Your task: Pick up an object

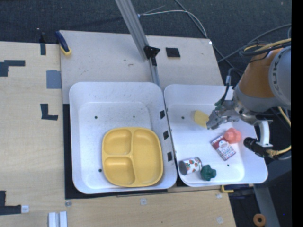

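The right bin (189,96) holds a yellow lemon-like object (200,117), a pink-red rounded object (232,136), a small red and white packet (223,148), a white can with a printed label (190,165) and a dark green object (208,173). My gripper (216,120) hangs low over the right bin, just right of the yellow object and above-left of the pink one. Nothing shows between its fingers.
The left bin (85,98) holds a yellow divided plate (132,156) at its front. A grey pole (132,20) slants up from between the bins. The arm's orange band (258,77) and cables crowd the right bin's far right side.
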{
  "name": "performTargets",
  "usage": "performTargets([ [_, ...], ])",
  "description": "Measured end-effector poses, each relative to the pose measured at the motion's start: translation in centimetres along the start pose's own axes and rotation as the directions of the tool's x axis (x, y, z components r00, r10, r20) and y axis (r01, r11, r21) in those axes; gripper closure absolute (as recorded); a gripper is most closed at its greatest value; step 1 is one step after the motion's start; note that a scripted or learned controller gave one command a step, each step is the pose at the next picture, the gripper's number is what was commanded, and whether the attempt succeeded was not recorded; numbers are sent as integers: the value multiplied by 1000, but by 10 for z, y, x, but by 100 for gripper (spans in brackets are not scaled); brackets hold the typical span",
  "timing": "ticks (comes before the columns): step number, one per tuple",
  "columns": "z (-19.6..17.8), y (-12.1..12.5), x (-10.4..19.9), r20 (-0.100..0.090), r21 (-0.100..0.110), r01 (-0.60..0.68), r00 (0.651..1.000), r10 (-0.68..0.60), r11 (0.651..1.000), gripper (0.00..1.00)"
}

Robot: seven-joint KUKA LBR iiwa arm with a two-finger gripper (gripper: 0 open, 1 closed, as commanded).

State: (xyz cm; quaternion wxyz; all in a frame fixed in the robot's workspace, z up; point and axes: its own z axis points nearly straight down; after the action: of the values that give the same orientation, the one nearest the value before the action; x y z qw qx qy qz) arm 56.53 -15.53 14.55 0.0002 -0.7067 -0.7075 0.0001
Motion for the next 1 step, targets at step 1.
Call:
performTargets([
  [1,-42,3,-5,0,-1,0,1000,0,1000,100],
])
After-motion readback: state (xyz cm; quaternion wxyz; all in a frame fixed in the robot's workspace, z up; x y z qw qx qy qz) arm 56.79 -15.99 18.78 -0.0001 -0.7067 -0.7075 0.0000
